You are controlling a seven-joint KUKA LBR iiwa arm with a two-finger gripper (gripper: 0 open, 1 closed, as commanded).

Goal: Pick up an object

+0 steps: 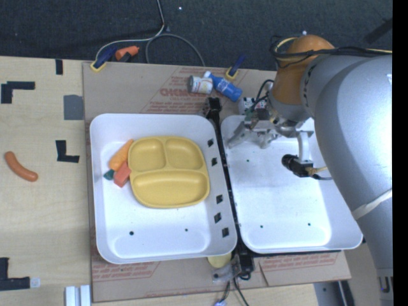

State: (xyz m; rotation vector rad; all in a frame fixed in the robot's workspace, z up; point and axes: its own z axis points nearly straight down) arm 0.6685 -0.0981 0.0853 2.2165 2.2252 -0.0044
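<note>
A yellow divided plate [169, 171] lies in the left bin [108, 228]. Against the plate's left edge rest an orange carrot-like toy [119, 155] and a small red and green piece [120, 176]. My gripper [250, 132] hangs low over the far left corner of the right bin [287, 228], close to the divider between the bins. The grey arm with its orange band [299, 62] comes in from the right and covers that bin's far right side. No object shows at the gripper.
An orange sausage toy [20, 166] lies on the bench far left of the bins. A white and blue bottle [217, 85] lies behind the bins. An orange clamp [115, 55] and a blue clamp [236, 65] grip the cardboard's far edge.
</note>
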